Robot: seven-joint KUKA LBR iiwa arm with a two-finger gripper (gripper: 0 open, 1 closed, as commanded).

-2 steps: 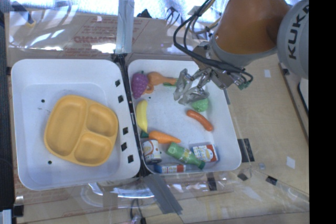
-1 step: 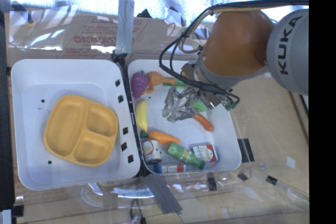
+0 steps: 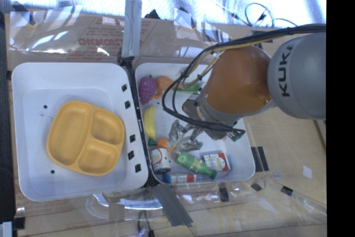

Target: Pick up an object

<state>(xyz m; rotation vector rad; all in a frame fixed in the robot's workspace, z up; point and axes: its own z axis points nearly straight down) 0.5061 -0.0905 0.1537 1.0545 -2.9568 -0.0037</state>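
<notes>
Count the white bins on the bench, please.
2. The left bin holds a yellow divided plate; the right bin holds small items, under the gripper.

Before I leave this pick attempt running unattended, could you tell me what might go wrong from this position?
The gripper sits low in the right bin, amid tightly packed items. Closing here may catch two things at once: the green bottle and the small can lie right beside it.

It could also pinch an edge and let the item slip, since the banana and bottle are rounded.

The arm hides part of the bin, so nearby items may get shoved unnoticed.
</notes>
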